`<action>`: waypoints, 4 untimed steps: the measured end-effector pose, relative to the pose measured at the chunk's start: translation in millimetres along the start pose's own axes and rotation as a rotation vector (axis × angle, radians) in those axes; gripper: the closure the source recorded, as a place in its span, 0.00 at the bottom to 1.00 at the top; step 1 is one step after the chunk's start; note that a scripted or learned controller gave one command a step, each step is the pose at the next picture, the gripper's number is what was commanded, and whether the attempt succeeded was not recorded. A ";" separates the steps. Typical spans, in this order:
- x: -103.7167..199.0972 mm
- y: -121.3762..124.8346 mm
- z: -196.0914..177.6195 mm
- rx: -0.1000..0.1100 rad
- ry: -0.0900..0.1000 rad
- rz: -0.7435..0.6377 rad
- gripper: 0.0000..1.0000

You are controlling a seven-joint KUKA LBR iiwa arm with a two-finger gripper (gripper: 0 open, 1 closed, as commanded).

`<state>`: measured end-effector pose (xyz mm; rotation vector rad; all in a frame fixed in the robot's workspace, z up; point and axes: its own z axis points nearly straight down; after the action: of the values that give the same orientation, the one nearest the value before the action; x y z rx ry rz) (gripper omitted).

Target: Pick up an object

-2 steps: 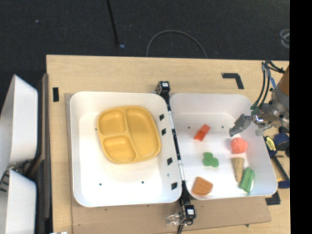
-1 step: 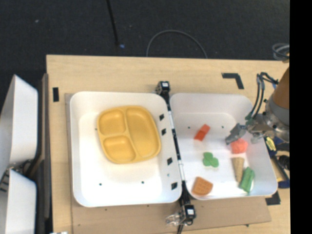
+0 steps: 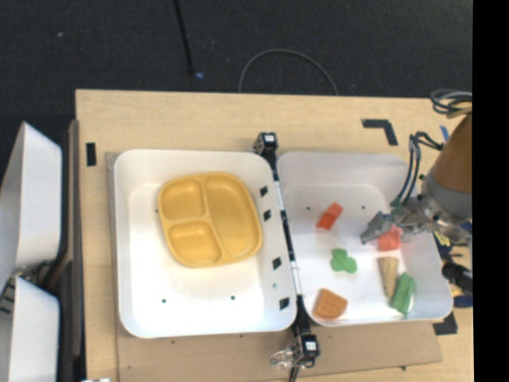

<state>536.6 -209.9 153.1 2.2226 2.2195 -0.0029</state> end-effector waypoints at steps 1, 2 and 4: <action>-0.8 1.1 -13.7 -0.006 -0.001 0.002 1.00; 0.9 2.3 -57.6 -0.007 -0.001 -0.004 1.00; 49.8 17.8 -73.2 -0.002 0.002 -0.008 1.00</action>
<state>554.6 -160.0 226.3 2.2139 2.2284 0.0017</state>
